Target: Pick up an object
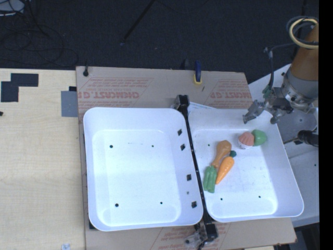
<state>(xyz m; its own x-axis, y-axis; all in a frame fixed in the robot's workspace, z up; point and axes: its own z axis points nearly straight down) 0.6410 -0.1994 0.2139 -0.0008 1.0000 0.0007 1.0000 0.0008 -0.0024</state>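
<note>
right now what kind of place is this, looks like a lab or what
Most likely a robotics lab bench for grasping trials: a grey arm with an orange band reaches over two white bins, toy vegetables lie in the right one, and loose cables trail across the dark floor.

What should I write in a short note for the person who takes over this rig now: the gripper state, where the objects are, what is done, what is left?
Gripper: fingers open, holding nothing, above the far right edge of the right bin.
Objects: all in the right bin. Two orange carrots with a green toy lie near its middle, touching each other. A pink and green toy lies apart, nearest the gripper.
Left bin: no objects seen inside.
Done: nothing picked up yet.
Left: lower onto one object, probably the pink and green toy, close the fingers, lift.
</note>
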